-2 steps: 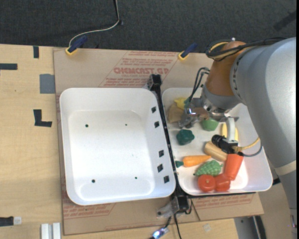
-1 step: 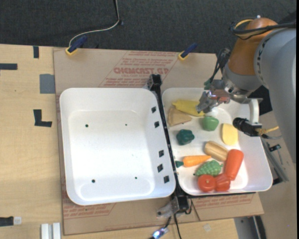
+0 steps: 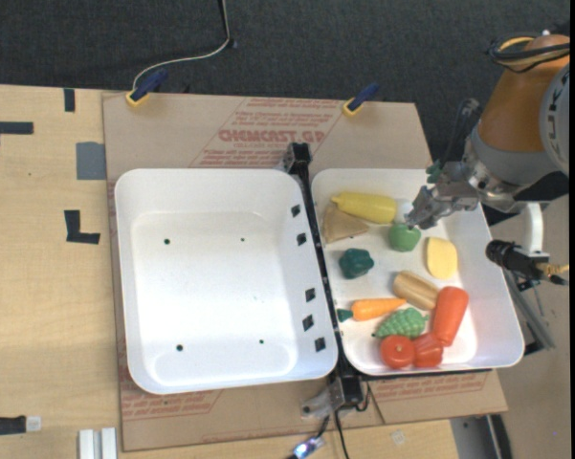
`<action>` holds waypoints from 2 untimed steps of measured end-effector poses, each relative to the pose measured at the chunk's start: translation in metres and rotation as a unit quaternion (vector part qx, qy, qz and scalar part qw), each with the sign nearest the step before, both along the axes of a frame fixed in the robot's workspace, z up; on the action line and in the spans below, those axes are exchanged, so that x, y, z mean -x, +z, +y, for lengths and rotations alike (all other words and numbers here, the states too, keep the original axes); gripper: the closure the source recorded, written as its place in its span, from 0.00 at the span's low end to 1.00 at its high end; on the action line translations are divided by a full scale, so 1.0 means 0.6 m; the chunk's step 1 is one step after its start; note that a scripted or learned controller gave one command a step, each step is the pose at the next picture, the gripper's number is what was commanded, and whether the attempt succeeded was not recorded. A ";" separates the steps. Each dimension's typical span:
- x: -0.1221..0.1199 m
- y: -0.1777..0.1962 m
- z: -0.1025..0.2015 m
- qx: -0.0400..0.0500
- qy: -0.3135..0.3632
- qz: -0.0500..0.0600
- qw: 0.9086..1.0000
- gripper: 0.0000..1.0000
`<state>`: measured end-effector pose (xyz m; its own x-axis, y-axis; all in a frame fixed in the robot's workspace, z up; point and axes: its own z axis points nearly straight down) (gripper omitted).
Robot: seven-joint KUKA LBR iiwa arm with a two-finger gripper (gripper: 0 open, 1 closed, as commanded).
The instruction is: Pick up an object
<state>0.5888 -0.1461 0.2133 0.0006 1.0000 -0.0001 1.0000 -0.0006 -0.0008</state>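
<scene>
Two shallow white plastic bins sit side by side on a brown cardboard sheet [image 3: 268, 137] on the bench. The left bin [image 3: 210, 275] has bare white floor with a few small dark dots. The right bin [image 3: 502, 333] holds all the toy food. Near its far edge lies a long yellow plastic corn-like piece [image 3: 364, 206], with a tan wedge-shaped piece [image 3: 341, 225] touching it on the side toward the divider between the bins. A small round green plastic fruit [image 3: 403, 237] sits just beside the yellow piece's right end. A dark green lumpy piece [image 3: 356, 263] lies near the divider, and a pale yellow rounded piece [image 3: 441, 257] lies toward the bin's right wall. Closer to the near edge are a tan sausage-like roll [image 3: 416, 290], an orange carrot [image 3: 375, 308], a long red-orange pepper-like piece [image 3: 449, 314], a green leafy textured piece [image 3: 403, 324] and a red tomato [image 3: 398, 351], crowded together and touching.

The grey arm with its orange band [image 3: 517, 113] reaches in from the right, and the jaws [image 3: 423, 210] hang directly above the round green fruit, very near or touching its top. I cannot tell how far apart the jaws are, and nothing visibly sits between them.
</scene>
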 end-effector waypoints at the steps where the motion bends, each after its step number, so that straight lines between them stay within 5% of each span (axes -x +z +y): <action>1: 0.001 0.485 0.035 0.002 0.002 -0.010 1.000 1.00; 2: 0.056 0.244 0.063 -0.001 0.000 0.007 1.000 1.00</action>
